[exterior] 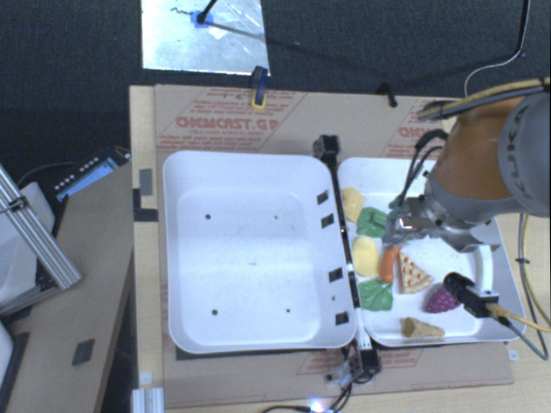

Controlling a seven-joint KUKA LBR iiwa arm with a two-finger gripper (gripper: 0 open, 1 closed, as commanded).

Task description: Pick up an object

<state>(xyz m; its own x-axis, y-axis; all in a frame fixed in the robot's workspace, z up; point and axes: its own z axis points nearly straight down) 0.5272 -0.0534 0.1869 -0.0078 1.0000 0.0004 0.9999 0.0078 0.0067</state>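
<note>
My gripper (399, 229) hangs low over the middle of the right bin (383, 172), under the grey and orange arm. Toy foods lie around it. A green piece (371, 222) sits just to its left, with a yellow piece (352, 202) further back. Directly below it in the view are an orange carrot (388, 265) and a pizza slice (414, 276). Another yellow piece (366, 255) lies left of the carrot. I see nothing clearly held between the gripper's tips.
Near the right bin's front lie a green leaf piece (375, 294), a purple grape bunch (439, 299) and a tan cone (422, 327). The left bin (250, 256) stands beside it, split off by a black-clipped divider (343, 231).
</note>
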